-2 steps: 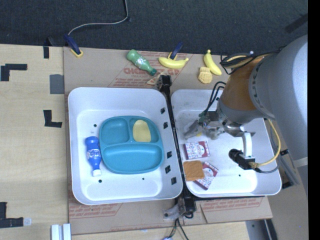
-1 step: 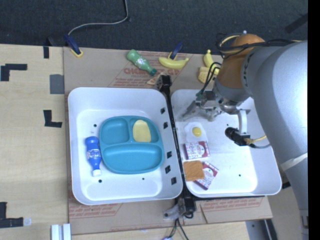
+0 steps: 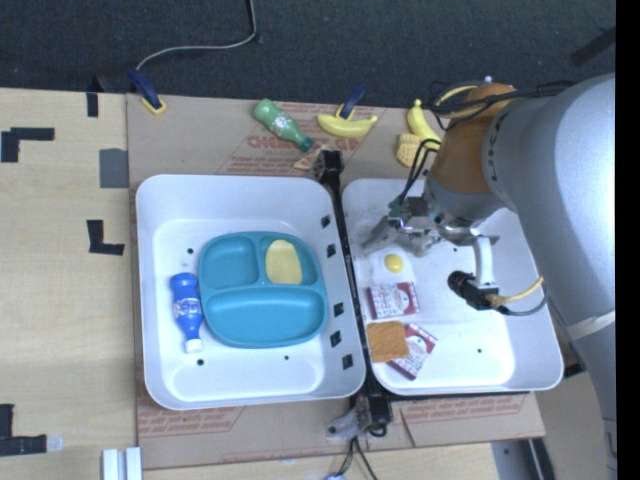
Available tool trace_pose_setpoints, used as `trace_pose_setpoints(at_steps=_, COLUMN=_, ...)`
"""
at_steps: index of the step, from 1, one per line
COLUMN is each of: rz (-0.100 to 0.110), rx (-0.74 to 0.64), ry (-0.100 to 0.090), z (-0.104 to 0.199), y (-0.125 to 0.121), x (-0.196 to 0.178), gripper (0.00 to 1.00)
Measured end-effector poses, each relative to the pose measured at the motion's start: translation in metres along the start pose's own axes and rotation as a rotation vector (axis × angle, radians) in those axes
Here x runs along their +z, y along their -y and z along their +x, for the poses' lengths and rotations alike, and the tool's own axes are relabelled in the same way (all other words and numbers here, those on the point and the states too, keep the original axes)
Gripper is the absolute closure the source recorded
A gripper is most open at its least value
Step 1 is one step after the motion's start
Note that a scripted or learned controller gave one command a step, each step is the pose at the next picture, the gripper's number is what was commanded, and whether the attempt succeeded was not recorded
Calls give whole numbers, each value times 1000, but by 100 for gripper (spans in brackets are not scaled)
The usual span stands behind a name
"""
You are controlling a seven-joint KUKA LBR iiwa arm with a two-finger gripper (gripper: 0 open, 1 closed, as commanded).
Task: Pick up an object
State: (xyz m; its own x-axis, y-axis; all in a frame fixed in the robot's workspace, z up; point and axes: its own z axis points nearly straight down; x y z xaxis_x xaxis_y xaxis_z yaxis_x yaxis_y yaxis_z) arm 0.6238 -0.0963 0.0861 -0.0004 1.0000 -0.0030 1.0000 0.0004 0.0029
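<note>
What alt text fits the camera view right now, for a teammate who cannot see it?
The gripper hangs low in the right bin, just above a fried egg toy, holding nothing visible. The left bin holds a blue divided plate and a blue bottle.

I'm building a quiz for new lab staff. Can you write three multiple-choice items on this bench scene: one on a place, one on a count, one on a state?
1. Where does the blue bottle lie?
A. In the left bin, beside the blue tray
B. In the right bin
C. On the cardboard beyond the bins

2. How many compartments does the blue tray have?
A. One
B. Three
C. Five

3. How does the green bottle rest?
A. Upright in a bin
B. On the tray
C. On its side on the cardboard

Answers: 1 A, it lies against the tray's left edge in the left bin. 2 B, two small compartments above one wide one. 3 C, it lies flat beyond the bins.
</note>
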Motion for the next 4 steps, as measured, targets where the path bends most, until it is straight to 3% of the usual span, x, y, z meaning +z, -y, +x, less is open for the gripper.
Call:
trace_pose_setpoints(at_steps=1, rz=1, rx=-2, ry=-2, z=-1, y=-45, x=1, gripper=0)
trace_pose_setpoints(at_steps=4, rz=2, rx=-1, ry=0, z=-1, y=-45, x=1, gripper=0)
